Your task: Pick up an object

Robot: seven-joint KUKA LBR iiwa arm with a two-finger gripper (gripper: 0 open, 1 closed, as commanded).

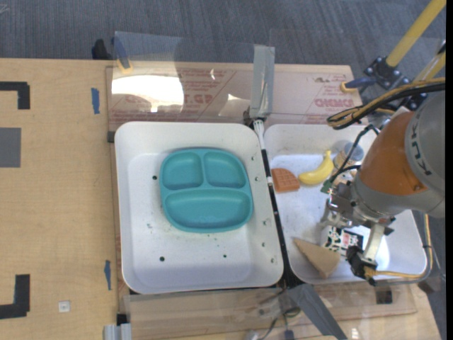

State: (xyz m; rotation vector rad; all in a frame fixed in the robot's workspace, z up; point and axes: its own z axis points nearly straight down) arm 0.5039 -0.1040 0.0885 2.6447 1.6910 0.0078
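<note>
In the right bin (403,261) lie a yellow banana (318,170) near the back, an orange waffle-like piece (284,180) to its left beside the divider, and a tan wedge (317,256) near the front edge. My gripper (344,238) hangs low over the middle of this bin, just right of and above the tan wedge and in front of the banana. The grey wrist with its orange band (393,165) hides the bin floor behind it. I see no object clearly held.
The left bin (138,261) holds a teal divided plate (206,189) at its centre. A clear plastic wall and a metal post (262,83) stand behind the bins. Cables (368,105) and a yellow bar (421,23) are at the upper right.
</note>
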